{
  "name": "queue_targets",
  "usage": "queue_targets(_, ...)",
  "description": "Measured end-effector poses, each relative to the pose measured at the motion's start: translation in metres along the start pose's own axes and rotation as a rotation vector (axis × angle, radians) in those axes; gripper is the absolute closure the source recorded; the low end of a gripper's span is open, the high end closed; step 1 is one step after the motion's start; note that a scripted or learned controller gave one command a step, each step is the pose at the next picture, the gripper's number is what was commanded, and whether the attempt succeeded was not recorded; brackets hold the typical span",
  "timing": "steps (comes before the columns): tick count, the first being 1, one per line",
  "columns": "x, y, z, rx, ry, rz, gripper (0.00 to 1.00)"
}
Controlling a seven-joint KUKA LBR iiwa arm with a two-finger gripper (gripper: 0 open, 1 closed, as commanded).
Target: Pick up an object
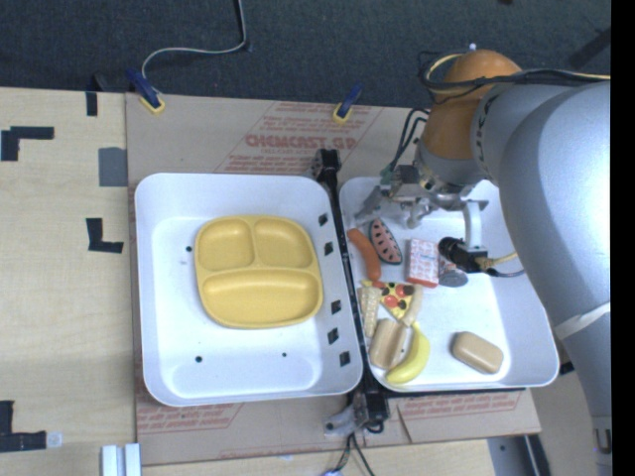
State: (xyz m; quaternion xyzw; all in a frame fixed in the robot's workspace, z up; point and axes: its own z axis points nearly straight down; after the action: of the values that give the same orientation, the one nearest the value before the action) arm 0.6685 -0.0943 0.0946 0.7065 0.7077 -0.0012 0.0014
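Seemingly mid-approach, the pincer, its state impossible to tell, hovers just above the red watermelon-slice toy, needing a final descent and closing.

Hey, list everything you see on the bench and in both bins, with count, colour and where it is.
Bins: two, white, side by side on cardboard.
Divided plate: one, yellow, left bin.
Watermelon slice: one, red, right bin, top.
Hot dog sausage: one, orange, right bin's left edge.
Small box: one, pink and white, right bin centre.
Pizza slice: one, right bin.
Banana: one, yellow, right bin, front.
Bread roll: one, tan, right bin, front right.
Clamps: two, blue and yellow, on the cardboard's far edge.
Arm: one, grey and orange, from right.
Claw: one, over right bin.
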Motion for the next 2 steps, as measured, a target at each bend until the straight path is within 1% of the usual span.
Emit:
queue_targets(1,0.0002,-0.0001,0.0094,0.000,0.002,0.001,0.00)
queue_targets(2,0.0001,-0.0001,0.0095,0.000,0.002,0.000,0.00)
